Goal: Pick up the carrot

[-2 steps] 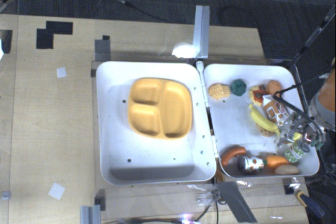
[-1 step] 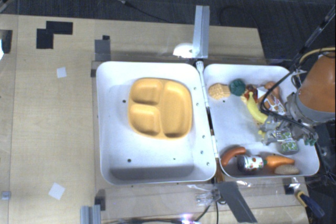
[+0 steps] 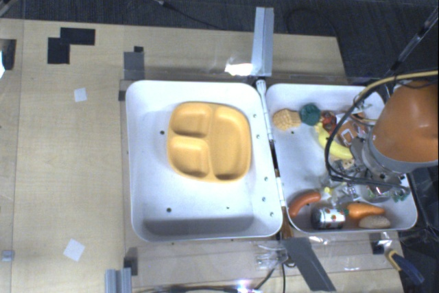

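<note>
the small orange toy carrot (image 3: 358,210) just right of the end effector (image 3: 341,197) looks light, stiff, slick plastic; pinch across its thicker middle. end effector's state: cannot tell.

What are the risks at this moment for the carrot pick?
The carrot lies crowded in the right bin, touching a tan piece and close to a silver can, so the gripper may catch a neighbour instead. An orange sausage-like piece nearby could be mistaken for it.
</note>
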### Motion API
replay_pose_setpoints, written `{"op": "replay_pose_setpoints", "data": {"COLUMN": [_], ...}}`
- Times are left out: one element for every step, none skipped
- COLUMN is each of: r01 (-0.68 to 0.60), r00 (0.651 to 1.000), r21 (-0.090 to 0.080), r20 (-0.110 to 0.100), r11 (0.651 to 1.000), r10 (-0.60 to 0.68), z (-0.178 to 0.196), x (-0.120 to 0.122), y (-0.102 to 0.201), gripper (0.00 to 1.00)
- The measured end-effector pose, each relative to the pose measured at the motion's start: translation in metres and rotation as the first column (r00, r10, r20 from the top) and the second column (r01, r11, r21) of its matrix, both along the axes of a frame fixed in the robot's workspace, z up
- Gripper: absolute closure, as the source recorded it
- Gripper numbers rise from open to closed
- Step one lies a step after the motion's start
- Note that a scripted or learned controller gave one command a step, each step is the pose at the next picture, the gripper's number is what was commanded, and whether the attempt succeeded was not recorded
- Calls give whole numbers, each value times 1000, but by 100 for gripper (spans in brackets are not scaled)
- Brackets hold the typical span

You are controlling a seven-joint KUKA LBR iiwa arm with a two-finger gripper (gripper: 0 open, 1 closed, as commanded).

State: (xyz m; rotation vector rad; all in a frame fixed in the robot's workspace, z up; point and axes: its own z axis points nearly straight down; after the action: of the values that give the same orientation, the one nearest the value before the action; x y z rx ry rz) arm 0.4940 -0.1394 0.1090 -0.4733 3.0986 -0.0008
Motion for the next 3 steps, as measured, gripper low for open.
{"op": "replay_pose_setpoints", "data": {"r01": [-260, -503, -611], "r00": [966, 864, 792], "r21": [-3, -9, -12], "r20": [5, 7, 6], "r11": [966, 864, 792], "r10": [260, 503, 611], "z": [-20, -20, -20], "x": [14, 10, 2], "y": [-23, -42, -65], "gripper": [100, 100, 100]}}
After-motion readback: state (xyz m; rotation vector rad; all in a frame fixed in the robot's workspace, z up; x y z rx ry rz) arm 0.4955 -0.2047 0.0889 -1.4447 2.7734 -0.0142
